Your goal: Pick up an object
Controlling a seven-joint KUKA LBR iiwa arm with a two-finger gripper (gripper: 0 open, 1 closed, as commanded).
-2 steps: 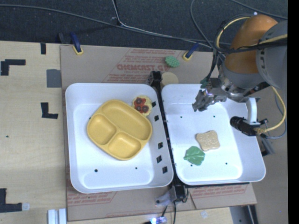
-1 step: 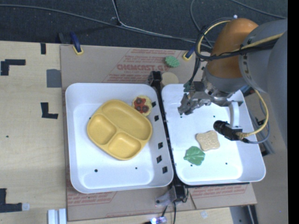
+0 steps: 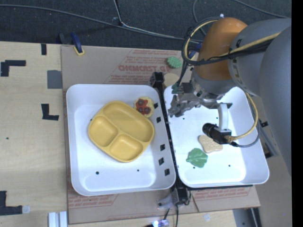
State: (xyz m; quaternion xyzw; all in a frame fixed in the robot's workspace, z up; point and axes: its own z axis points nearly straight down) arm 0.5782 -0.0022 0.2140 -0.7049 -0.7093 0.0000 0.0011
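Observation:
My gripper [image 3: 179, 106] hangs over the upper left part of the right bin [image 3: 246, 174], close to the divider between the bins. No object shows in it. A green leaf-shaped piece [image 3: 197, 157] and a beige flat piece [image 3: 210, 144] lie in the right bin, below and to the right of the gripper. A small red and brown object [image 3: 143, 106] lies in the left bin [image 3: 80, 174], just left of the gripper across the divider. It touches the far edge of a yellow divided plate [image 3: 121, 130].
The grey arm with its orange band [image 3: 220, 41] covers the upper right of the right bin. A black cable end [image 3: 215, 132] hangs by the beige piece. A green textured object [image 3: 174, 61] lies on the cardboard behind the bins.

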